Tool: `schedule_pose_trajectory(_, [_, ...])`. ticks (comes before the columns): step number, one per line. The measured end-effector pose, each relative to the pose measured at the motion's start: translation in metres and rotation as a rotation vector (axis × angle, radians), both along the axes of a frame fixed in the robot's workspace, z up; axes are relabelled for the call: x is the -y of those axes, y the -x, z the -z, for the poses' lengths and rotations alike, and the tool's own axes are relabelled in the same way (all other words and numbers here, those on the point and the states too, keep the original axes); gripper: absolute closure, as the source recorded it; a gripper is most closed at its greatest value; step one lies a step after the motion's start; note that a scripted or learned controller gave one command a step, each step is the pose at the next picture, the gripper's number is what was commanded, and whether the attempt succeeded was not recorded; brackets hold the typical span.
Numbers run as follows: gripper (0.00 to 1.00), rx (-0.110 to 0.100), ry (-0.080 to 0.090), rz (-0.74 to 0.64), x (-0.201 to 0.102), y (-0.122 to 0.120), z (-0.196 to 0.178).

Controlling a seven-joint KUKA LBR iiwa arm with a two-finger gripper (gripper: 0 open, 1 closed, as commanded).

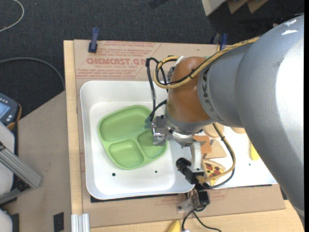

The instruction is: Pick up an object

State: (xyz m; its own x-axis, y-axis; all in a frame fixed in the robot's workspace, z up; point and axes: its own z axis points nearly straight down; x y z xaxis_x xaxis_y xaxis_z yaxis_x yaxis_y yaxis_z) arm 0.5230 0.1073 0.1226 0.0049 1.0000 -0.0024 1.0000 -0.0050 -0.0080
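A green divided plate (126, 137) lies in the left white bin (96, 178), tilted toward its middle. My gripper (155, 132) hangs over the plate's right edge, under the orange wrist band (186, 93). Its fingers are hidden by the wrist hardware. In the right bin (256, 175), partly hidden behind the arm, lie an orange-tan piece (212, 149), a pizza-slice toy (213, 169) and a yellow object (253, 151) at the far right.
The big grey arm (260, 76) covers most of the right bin. Cables (159, 74) loop around the wrist. Blue clamps (93, 40) hold the cardboard base at the back. Bare bin floor shows in front of the plate.
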Motion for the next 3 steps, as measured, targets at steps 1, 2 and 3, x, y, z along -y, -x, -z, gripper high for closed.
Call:
schedule_pose_trajectory(1, [1.00, 0.029, -0.004, -0.004, 0.025, -0.021, -0.181])
schedule_pose_trajectory(2, [1.00, 0.011, -0.003, -0.004, 0.024, -0.018, -0.181])
schedule_pose_trajectory(3, [1.00, -0.001, -0.003, -0.009, -0.029, 0.035, -0.124])
